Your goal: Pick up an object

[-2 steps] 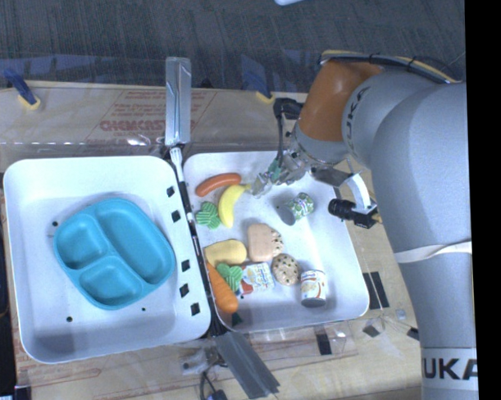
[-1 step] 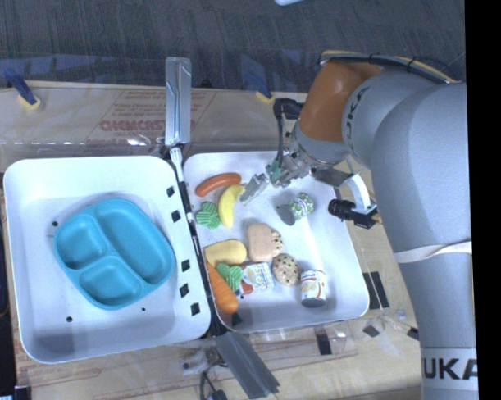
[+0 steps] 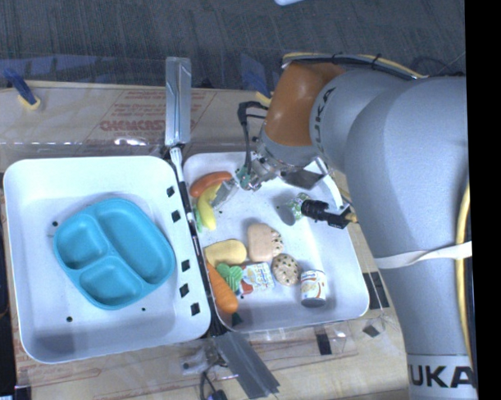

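**Claw [image 3: 248, 179] low in the right bin [image 3: 351, 269], beside the toys.**
The arm [image 3: 380, 149] reaches in from the view's right and hides much of the claw, so it cannot be told how far the claw is open; no object is seen held in it. Just left of the claw lies an orange sausage [image 3: 210, 182], perhaps touching the tip, though the view is too coarse to be sure. A banana [image 3: 206, 213] lies near, below and left of the claw. Further below are a bun [image 3: 225, 252], a tan biscuit [image 3: 263, 240] and a cookie [image 3: 285, 269]. A carrot [image 3: 223, 293] and a can [image 3: 313, 287] lie well apart from the claw, at the near wall. Far to its left, the left bin [image 3: 30, 244] holds a blue plate [image 3: 113, 253].
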`<act>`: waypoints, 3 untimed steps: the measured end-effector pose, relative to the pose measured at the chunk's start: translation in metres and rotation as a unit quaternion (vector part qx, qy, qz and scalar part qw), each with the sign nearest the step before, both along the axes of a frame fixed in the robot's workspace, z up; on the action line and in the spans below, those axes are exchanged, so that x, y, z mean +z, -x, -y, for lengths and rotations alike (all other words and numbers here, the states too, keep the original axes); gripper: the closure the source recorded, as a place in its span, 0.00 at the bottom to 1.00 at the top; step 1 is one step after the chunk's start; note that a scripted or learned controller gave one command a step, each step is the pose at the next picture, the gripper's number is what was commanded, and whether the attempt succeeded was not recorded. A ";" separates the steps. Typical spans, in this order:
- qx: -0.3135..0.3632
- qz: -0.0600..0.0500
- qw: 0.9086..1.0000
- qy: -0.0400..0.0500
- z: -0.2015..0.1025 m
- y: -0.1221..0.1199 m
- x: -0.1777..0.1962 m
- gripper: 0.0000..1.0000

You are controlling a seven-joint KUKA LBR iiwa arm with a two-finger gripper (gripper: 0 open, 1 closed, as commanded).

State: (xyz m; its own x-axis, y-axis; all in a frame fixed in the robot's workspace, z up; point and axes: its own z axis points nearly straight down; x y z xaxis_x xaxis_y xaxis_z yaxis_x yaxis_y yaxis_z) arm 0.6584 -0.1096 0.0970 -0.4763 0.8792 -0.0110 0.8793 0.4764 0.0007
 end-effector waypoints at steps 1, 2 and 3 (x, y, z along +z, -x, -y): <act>-0.047 -0.002 0.999 -0.003 0.055 0.085 0.044 0.00; 0.049 -0.004 0.999 -0.005 0.060 0.020 -0.006 0.00; 0.019 0.003 1.000 -0.002 0.062 0.029 0.105 0.00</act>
